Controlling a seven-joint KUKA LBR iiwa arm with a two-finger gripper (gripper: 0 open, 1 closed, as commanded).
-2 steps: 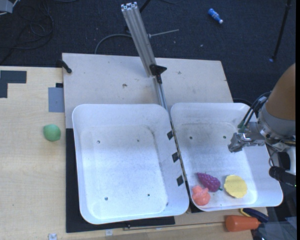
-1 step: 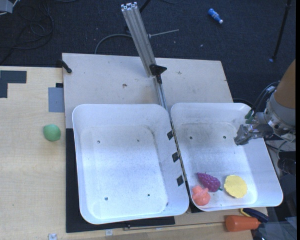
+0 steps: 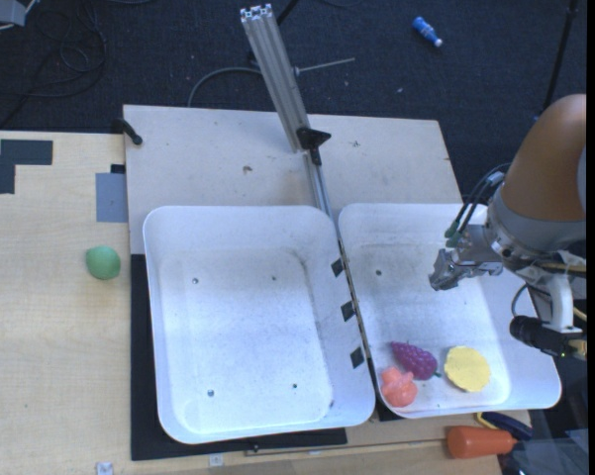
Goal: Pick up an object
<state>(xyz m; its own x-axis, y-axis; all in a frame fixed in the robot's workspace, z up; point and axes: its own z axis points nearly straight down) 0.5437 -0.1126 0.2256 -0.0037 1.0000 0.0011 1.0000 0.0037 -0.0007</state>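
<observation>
Three small objects lie at the near end of the right bin [image 3: 406, 236]: a purple grape bunch [image 3: 415, 359], an orange-pink lump [image 3: 398, 387] just in front of it, and a flat yellow disc [image 3: 467, 368] to their right. My gripper [image 3: 446, 275] hangs over the middle right of this bin, well behind the objects and apart from them. Nothing shows between its fingers. The arm with its orange band [image 3: 549, 156] enters from the right.
The left bin [image 3: 168, 265] lies beside the right one, with a black-clipped divider edge between them. A green ball [image 3: 103, 262] rests on the wooden bench to the left. An aluminium post [image 3: 282, 72] slants up behind the bins. An orange tool [image 3: 480, 441] lies at the front right.
</observation>
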